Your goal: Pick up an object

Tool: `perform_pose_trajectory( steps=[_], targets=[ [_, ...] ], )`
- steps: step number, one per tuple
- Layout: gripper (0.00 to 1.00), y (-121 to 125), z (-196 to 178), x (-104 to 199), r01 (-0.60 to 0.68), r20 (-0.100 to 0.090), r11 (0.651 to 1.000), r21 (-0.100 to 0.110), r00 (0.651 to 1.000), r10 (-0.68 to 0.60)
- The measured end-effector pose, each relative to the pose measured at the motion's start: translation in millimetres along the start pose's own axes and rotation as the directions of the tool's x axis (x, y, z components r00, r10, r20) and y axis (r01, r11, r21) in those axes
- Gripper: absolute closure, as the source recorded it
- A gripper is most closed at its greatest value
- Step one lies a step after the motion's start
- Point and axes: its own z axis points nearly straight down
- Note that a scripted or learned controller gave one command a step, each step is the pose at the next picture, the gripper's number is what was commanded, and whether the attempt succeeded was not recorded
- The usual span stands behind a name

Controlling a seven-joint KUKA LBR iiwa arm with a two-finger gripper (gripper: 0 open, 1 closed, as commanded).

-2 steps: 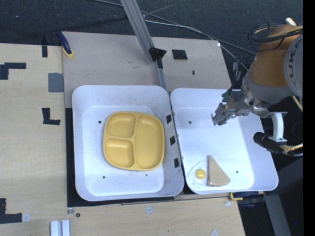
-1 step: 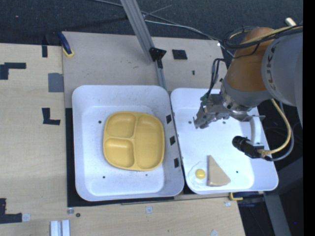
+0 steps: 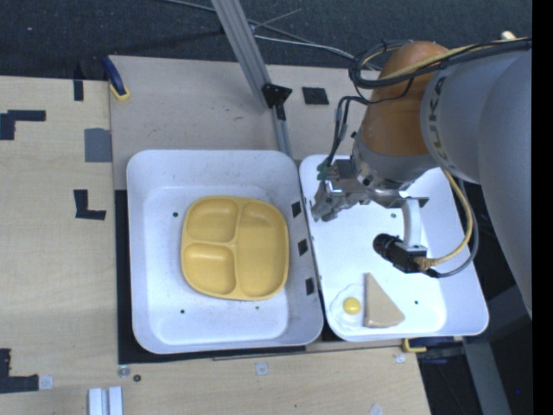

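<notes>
The approach step is judged in hand: the hand (image 3: 332,199) is positioned over the right bin (image 3: 449,232), its opening indiscernible. Descent toward the wedge (image 3: 380,305) at lower right is required.

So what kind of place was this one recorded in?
Most likely a robotics lab bench set up for grasping trials. Two shallow white bins sit side by side on a taped wooden bench, an industrial arm reaches in, and the items are toys: a yellow divided plate and a wedge.
</notes>
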Motion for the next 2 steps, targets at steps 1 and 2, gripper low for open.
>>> perform_pose_trajectory(
  steps=[1, 2],
  targets=[
    [1.0, 6, 3, 56, 0.001, 0.0, 1.0, 0.0, 1.0, -0.001],
    [1.0, -3, -5, 98, -0.001, 0.001, 1.0, 0.0, 1.0, 0.001]
  ],
)
